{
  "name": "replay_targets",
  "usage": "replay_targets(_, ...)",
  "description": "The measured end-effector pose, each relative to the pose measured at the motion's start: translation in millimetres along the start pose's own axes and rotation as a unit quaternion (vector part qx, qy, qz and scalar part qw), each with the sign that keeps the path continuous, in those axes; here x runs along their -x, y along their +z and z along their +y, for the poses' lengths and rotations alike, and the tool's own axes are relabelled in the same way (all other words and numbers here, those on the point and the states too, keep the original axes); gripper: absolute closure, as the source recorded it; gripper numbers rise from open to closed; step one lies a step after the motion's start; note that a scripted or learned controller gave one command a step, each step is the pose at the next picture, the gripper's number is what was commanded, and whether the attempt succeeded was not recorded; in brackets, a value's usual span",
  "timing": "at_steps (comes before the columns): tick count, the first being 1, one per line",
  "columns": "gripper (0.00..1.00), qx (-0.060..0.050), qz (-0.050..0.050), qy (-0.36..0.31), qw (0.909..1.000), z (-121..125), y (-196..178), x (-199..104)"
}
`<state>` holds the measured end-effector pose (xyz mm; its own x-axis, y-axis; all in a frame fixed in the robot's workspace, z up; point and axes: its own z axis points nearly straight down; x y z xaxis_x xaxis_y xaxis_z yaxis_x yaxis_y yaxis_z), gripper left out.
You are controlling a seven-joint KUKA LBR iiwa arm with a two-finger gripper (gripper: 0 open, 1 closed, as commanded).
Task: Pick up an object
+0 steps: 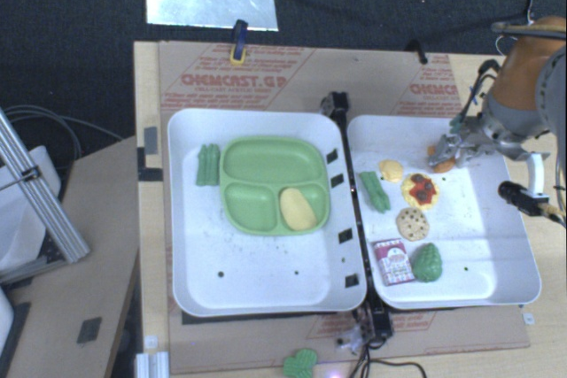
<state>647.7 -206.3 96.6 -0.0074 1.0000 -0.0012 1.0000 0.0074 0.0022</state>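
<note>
Camera view is showing the gripper (449,151) reaching down in the right bin (514,279), apparently touching an orange object (440,163) near the far edge; its grip state I cannot tell. Judging the grasp step underway, lifting is coming next. Yellow piece (391,170), pizza slice (420,190) and cookie (413,224) are crowding nearby

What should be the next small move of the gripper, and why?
Probably a short lift straight up. The gripper sits low in the right bin, right at a small orange object near its far edge. Whether the fingers hold it cannot be seen, so a small lift would show it.
</note>
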Motion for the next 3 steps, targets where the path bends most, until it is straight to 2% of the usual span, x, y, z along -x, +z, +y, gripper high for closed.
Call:
replay_targets(1,1.0,-0.001,0.001,0.0,1.0,-34.5,-17.3,-57.6)
replay_targets(2,0.0,0.0,0.0,0.002,1.0,-33.3,-16.7,-54.6)
replay_targets(3,0.0,-0.001,0.0,0.004,1.0,-39.0,13.2,-40.7)
